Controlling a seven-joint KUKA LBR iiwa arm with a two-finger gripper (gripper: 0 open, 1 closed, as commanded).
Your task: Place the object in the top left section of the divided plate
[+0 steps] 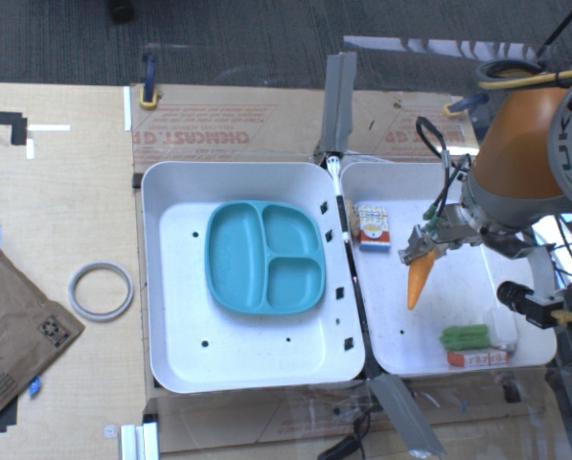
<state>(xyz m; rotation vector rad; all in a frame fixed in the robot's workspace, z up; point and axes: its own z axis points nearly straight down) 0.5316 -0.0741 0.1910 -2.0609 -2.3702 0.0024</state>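
Nearest the camera: brown cardboard packaging [12, 338] lying at the lower left of the tabletop [56, 209], a grey tape ring [101, 289] resting flat just beyond it.

Sitting in the near right corner of the right bin [515, 353]: a green item [465, 335] lying just above a small red-and-white packet [477, 357], the two looking to be touching.

Further in, hanging over the middle of the right bin: an orange carrot [418, 280], pointing tip-down at a slight tilt, its thick top meeting the end effector [425, 248]. Appearing to be closed on that top end, fingers pinching the carrot from either side, though the fingertips themselves are too small to make out cleanly. Reaching in from the right above it: the grey arm with its orange band [520, 151].

Lying in the middle of the left bin [171, 353]: the teal divided plate [264, 257], one long section on its left side and two smaller ones on its right. Well apart from the carrot, with the bins' shared wall between them.

Resting near the far left corner of the right bin, close to that wall: a small orange-and-white box [373, 226].

Beyond both bins: a cardboard sheet [238, 127] spreading across the tabletop, then dark carpet [266, 17].
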